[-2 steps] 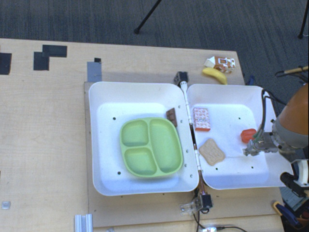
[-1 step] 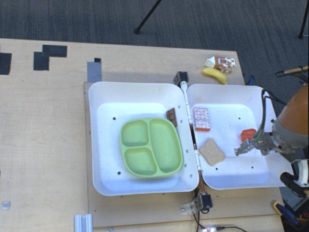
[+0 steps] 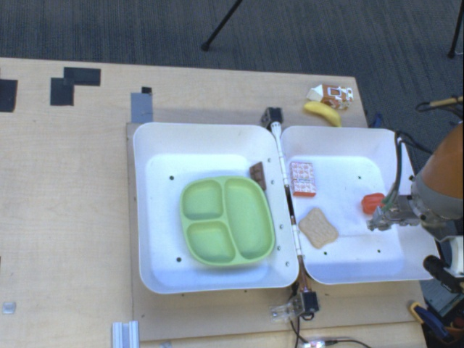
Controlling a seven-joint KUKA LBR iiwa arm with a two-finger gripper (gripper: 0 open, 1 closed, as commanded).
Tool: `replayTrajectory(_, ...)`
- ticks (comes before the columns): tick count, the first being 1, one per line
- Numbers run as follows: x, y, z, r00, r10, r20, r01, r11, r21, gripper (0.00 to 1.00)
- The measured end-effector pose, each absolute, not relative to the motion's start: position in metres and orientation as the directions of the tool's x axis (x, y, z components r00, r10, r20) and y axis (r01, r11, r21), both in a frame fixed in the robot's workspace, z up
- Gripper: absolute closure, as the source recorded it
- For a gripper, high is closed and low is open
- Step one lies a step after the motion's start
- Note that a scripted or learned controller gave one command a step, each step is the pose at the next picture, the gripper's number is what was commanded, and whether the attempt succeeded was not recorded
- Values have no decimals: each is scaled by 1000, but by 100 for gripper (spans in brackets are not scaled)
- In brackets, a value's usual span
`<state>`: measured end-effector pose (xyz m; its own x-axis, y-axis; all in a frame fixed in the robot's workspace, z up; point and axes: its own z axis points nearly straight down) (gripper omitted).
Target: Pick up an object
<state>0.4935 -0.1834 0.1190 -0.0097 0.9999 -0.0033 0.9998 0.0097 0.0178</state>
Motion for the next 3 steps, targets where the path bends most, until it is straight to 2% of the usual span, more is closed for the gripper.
replayTrajectory(1,549,-94,216,-8,1000,2,1000,8,6,100)
replayTrajectory(2,548,-96,215,-6,1000,0,1000,6,3,0)
replayTrajectory(3,514,-125,108,-2,1000,0,1000,2,-1,0)
